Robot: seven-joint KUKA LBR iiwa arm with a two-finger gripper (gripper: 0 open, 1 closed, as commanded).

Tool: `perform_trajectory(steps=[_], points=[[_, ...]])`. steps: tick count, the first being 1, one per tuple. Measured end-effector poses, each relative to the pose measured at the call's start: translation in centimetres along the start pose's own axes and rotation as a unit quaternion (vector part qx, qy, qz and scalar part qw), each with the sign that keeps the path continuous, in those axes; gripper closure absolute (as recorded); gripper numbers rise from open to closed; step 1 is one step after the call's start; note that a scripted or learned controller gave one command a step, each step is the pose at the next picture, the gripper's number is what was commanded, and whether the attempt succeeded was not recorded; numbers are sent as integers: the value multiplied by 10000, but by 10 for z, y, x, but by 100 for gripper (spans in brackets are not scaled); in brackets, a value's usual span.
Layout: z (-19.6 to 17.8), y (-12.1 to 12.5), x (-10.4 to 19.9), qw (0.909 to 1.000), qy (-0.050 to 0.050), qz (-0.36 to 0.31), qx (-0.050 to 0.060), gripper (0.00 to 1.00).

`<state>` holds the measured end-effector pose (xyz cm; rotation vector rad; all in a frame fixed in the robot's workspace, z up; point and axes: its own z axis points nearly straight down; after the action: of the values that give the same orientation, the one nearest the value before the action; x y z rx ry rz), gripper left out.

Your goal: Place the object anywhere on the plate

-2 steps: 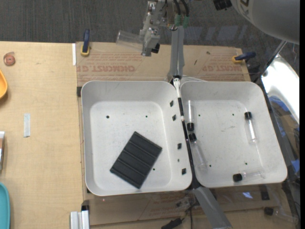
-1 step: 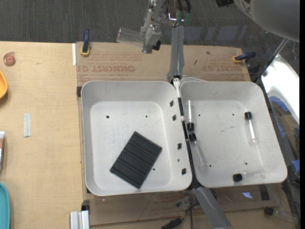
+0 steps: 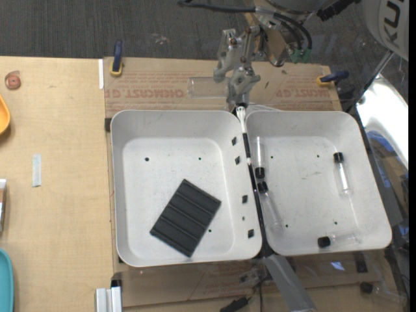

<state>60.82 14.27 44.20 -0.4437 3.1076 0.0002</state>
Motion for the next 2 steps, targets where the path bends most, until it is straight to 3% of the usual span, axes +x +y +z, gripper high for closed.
perform_trajectory(steps=[1, 2], points=[[1, 27, -62, 9908, 1, 1351, 0, 100], [1, 69, -69, 9986, -7, -538, -6, 100]])
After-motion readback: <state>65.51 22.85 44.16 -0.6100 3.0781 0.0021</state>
